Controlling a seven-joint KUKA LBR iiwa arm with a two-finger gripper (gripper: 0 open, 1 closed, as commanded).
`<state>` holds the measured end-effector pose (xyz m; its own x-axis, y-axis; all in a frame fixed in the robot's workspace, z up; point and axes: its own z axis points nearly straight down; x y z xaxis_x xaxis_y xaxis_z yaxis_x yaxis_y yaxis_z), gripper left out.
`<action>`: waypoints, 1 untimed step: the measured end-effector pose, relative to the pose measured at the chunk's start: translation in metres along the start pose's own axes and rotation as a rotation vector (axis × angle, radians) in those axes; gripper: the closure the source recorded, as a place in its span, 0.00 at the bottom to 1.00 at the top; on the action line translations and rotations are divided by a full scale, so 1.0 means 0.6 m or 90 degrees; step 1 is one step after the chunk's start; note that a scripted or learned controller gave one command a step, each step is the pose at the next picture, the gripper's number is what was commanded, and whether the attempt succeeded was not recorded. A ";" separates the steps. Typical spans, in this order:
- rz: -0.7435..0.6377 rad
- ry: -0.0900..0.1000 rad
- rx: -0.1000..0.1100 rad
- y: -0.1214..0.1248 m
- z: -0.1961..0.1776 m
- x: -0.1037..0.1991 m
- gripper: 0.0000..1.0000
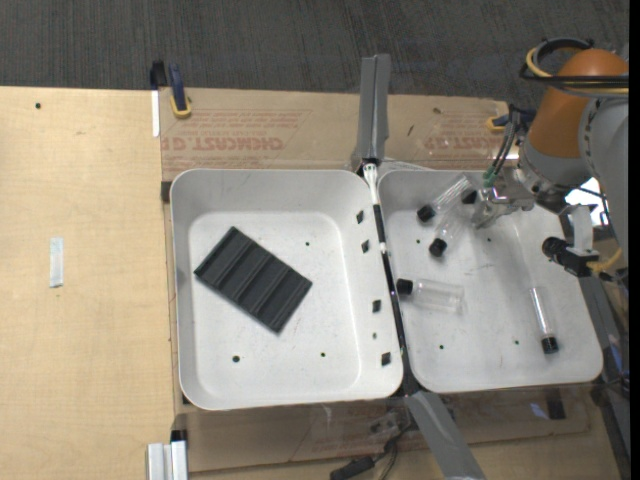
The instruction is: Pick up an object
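A dark grey ribbed slab [252, 279] lies at a slant in the left bin [200, 193]. Several clear tubes with black caps lie in the right bin [500, 368]: one near the divider [432, 292], a thin one at the right [540, 314], a short one [440, 236] and one at the back [452, 194]. My gripper [488, 204] hangs low over the back of the right bin, just right of the back tube. Whether it touches that tube is unclear.
The grey arm with its orange band [585, 68] leans in over the right bin's far right corner. A metal divider post [374, 98] rises between the bins. Cardboard [260, 133] lies behind them, and the wooden bench [80, 268] stretches to the left.
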<state>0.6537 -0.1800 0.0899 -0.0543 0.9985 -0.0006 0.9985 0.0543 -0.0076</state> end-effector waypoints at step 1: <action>0.000 0.000 0.000 0.000 0.000 0.000 0.00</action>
<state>0.6537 -0.1799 0.0899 -0.0543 0.9985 -0.0006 0.9985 0.0543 -0.0075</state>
